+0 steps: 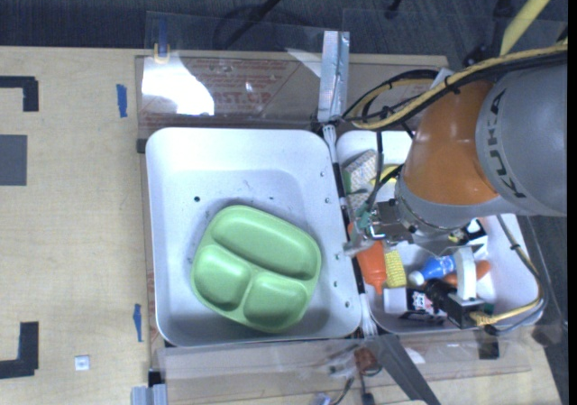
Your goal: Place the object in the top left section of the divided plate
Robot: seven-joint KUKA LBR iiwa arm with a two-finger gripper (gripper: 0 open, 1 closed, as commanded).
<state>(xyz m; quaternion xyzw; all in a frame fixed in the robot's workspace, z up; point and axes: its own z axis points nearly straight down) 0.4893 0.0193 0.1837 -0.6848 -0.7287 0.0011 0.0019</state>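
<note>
I see the arm (469, 160) over the right bin (518, 277), picking; grip state unclear; next, carry to green divided plate (257, 268).

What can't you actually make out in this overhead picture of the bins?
- The pincer: the arm's orange band and grey wrist cover it in the camera view.
- Much of the right bin: the arm hides it.
- The small items there, an orange piece, a corn cob, a blue-capped bottle: crowded, partly overlapped, exact kinds unclear.
- The green divided plate shows fully.
</note>
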